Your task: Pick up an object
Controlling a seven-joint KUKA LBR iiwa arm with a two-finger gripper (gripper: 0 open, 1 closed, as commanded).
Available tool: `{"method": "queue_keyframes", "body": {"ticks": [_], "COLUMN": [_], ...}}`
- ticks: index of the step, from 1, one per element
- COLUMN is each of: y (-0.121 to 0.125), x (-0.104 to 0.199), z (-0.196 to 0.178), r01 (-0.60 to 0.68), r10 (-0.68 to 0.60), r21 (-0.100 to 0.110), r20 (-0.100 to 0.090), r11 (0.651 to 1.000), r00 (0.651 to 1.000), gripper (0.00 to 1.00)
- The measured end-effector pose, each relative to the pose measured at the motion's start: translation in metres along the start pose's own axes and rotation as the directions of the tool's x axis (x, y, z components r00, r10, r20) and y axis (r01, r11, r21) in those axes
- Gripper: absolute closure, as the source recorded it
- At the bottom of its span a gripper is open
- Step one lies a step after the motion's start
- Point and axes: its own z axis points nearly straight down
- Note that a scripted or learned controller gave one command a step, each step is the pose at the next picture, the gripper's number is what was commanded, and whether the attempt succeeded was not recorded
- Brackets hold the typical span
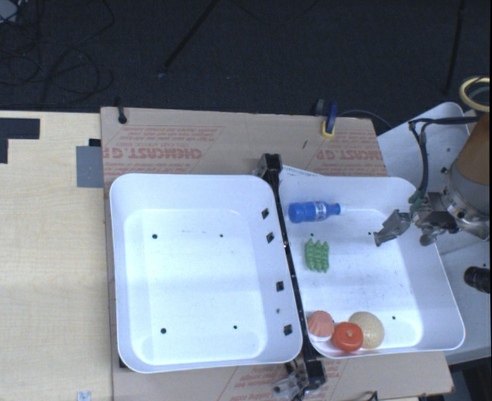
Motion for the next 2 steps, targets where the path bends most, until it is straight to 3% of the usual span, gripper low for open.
{"method": "queue_keyframes", "body": {"ticks": [1, 2], "y": [-0.073, -0.067], "x": [-0.003, -0.005], "z": [0.042, -0.118], "r01": [-0.004, 0.002], "r10": [0.004, -0.002], "r21": [0.007, -0.018], "r20": [-0.003, 0.006], "r11": [1.0, 1.0], "r00": [1.0, 1.0], "gripper": [0.0, 0.0]}}
